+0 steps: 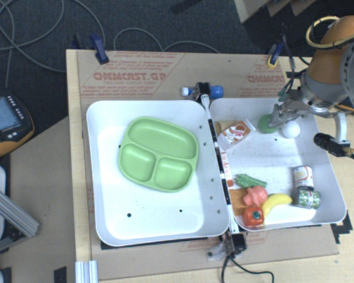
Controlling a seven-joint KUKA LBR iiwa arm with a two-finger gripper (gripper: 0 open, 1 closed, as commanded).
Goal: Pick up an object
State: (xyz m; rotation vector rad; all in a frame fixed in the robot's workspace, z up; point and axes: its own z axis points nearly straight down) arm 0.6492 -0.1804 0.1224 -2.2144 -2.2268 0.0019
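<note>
Nearest the camera, well below the claw, the right bin (327,175) holds a tomato (253,216), a banana (277,202), a pink item (255,196) and a green pod (248,181). Two small cans (304,186) stand below the claw, toward the bin's right side. A snack packet (233,132) lies left of the claw. The claw (281,118) hangs over the bin's far corner; whether it is apart or together cannot be told. A white ball (291,130) and a green disc (267,124) sit just beside it. Far left, the left bin (103,158) carries a green divided plate (158,154).
</note>
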